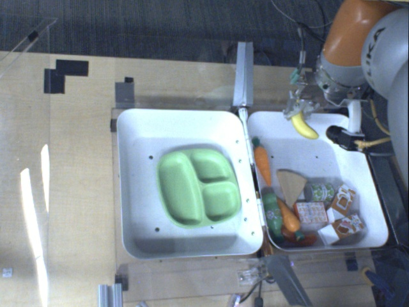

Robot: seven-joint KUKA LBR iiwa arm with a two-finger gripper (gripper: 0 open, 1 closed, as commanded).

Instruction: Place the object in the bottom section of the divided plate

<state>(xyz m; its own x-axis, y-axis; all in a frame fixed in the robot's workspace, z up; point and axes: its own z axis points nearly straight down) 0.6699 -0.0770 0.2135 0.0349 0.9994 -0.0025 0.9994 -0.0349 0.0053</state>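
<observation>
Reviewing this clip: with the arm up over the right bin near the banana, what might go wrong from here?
1. The yellow banana hangs at the hand by one end, so it may slip out on the way over.
2. The green divided plate sits in the left white bin, across the metal divider; a low carry might clip that.
3. The plate's sections adjoin, so the banana may land across a ridge.

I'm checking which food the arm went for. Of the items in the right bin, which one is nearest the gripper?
The yellow banana, at the right bin's top edge just under the gripper. The carrots and boxes lie farther down the bin.
</observation>
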